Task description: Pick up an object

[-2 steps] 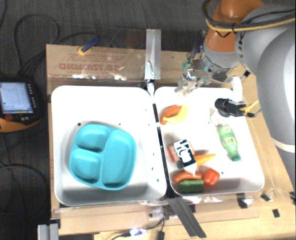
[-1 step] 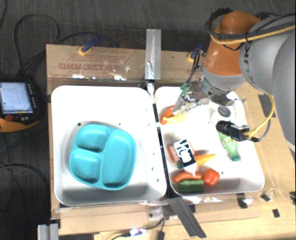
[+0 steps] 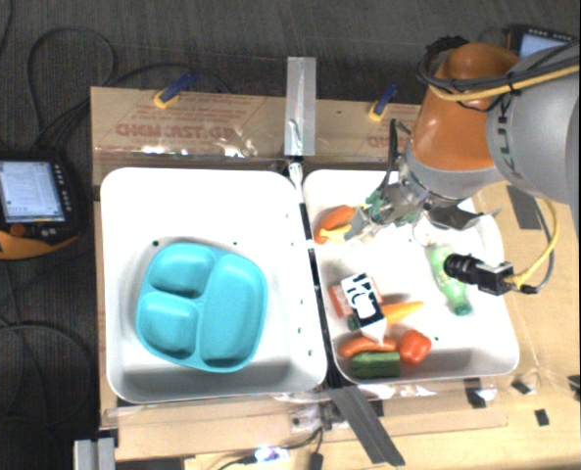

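We see the loose objects all lying in the right bin. At its far left corner an orange carrot-like piece rests against the wall, with a small yellow piece just beside it on its near side. Toward the middle of the bin lies a white carton with black print, tilted, and a slim orange and yellow carrot lies touching its right side. Near the front wall we see a cluster: an orange piece, a dark green piece just in front of it, and a red tomato-like piece to their right, all close together. On the right side of the bin a pale green bottle-like object lies lengthwise, partly crossed by a black fitting on a cable.

The gripper hangs over the far part of the right bin, pointing left and down toward the orange carrot-like piece, its tips just beside that piece. We cannot tell whether the jaws are released or clenched, and we see nothing clearly between them. The arm, grey with its orange band, reaches in from the far right.

In the left bin a turquoise divided plate with three compartments sits near the middle. A metal divider stands at the far end between the two bins. On the worktop behind them lie brown cardboard and clamps. Far left, off the worktop, a handheld control pendant with a lit screen lies on the dark floor.
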Controlling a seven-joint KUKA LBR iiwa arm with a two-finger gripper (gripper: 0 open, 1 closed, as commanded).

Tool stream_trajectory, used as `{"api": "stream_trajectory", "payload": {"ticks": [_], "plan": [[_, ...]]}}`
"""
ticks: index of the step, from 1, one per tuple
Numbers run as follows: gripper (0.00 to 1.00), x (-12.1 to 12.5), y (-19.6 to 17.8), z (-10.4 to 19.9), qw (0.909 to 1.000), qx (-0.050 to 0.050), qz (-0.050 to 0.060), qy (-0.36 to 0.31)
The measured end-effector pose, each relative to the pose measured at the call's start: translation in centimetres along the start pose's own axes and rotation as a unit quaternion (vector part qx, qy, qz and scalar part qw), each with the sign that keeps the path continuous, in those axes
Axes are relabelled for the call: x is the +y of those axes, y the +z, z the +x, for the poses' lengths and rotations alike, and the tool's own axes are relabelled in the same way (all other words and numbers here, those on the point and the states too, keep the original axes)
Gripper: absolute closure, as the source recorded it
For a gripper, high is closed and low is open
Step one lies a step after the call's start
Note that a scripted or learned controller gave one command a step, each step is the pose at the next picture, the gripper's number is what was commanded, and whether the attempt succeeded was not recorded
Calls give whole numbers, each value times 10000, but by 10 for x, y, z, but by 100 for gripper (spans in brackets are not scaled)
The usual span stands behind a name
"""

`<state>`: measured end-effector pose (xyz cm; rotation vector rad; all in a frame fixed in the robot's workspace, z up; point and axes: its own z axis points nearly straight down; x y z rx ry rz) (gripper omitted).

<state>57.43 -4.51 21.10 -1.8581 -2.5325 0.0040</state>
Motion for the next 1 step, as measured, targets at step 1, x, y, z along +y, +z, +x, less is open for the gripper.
{"api": "stream_trajectory", "payload": {"ticks": [1], "plan": [[100,1,-8,1,10000,11,2,-5]]}}
